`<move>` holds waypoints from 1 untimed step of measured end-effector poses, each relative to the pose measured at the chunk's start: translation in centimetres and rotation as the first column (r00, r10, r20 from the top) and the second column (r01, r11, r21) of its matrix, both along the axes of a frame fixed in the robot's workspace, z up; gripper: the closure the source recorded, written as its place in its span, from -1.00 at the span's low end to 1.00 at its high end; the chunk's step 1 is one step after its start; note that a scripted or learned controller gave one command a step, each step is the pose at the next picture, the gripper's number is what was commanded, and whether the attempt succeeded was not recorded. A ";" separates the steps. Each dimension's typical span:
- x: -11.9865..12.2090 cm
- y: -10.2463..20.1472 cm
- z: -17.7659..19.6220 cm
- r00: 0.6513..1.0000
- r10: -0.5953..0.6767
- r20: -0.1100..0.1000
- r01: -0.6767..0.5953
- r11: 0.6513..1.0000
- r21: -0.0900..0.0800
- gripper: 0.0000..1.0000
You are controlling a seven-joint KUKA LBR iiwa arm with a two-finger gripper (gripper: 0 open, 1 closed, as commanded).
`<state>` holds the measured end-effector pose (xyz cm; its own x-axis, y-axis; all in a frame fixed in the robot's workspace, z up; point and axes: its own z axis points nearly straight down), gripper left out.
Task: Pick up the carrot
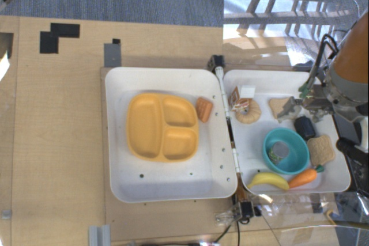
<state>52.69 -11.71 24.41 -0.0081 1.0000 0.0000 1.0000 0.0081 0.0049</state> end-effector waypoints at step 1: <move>-1.1 -7.7 -0.6 0.949 0.315 0.001 -0.315 0.949 -0.006 -1.00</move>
<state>51.62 -19.45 23.83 -0.3230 0.9464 -0.0056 0.9464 0.3230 0.0061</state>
